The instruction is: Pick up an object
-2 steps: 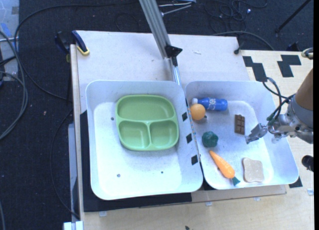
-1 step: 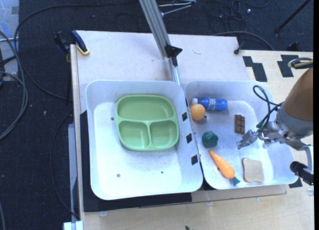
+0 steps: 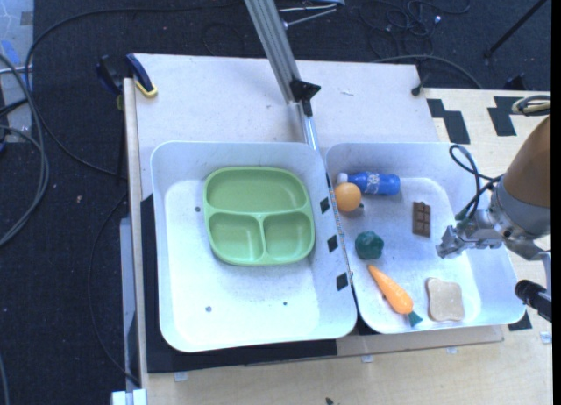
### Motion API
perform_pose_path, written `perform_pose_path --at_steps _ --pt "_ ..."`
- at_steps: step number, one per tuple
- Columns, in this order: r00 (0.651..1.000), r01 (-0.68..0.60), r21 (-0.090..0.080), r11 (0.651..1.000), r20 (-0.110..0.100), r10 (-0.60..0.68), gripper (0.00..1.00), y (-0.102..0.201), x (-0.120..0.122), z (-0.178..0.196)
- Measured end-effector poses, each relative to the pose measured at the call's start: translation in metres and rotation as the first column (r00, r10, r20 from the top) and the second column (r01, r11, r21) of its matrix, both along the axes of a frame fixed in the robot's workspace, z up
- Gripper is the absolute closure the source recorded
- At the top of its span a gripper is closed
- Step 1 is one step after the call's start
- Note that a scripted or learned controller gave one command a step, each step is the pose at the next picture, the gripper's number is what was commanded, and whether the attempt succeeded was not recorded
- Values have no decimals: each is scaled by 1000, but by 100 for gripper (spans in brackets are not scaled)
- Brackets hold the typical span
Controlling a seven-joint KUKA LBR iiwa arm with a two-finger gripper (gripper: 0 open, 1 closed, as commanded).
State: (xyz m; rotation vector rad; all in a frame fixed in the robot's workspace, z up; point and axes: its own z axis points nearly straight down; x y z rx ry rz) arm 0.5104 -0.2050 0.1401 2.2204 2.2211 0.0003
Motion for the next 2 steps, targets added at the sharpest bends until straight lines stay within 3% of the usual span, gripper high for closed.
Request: perform_pose_path --at_steps 2 --pt "1000 -2 -3 1000 5 2 100 -13 4 115"
